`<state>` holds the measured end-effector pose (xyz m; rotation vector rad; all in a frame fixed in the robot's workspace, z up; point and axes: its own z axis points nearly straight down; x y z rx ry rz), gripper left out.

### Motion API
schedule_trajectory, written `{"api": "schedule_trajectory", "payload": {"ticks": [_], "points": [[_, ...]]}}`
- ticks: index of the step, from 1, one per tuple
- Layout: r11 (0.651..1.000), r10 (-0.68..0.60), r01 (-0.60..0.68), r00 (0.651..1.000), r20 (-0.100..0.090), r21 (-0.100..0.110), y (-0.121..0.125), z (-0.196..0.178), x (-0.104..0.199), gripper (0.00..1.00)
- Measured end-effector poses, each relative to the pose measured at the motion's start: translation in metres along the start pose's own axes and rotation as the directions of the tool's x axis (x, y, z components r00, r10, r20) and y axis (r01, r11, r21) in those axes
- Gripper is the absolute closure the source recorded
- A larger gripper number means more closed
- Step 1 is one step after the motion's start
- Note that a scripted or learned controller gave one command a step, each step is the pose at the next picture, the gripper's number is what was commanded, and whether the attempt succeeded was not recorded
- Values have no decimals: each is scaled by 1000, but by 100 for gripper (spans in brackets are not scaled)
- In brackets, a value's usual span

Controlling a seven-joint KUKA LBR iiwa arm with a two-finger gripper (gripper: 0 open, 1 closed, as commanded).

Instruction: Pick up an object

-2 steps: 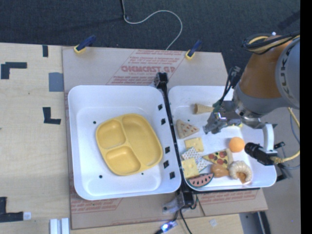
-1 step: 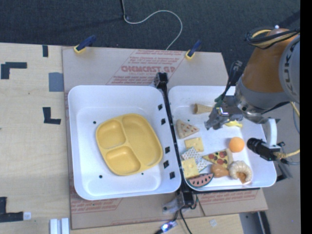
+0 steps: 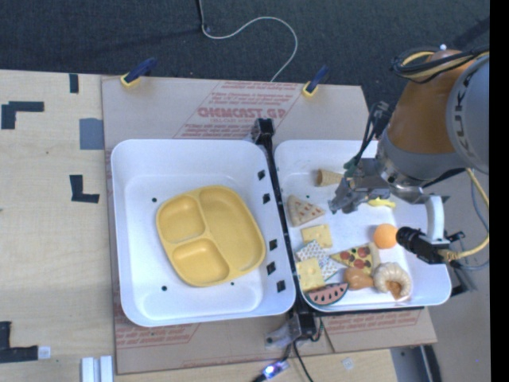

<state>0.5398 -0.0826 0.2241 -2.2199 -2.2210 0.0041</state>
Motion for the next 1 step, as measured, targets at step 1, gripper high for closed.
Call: {"api": "schedule_trajectory", "payload": {"ticks": [1], "points": [[1000, 1, -1, 1000, 1, -1, 8, 5, -17, 100]]}}
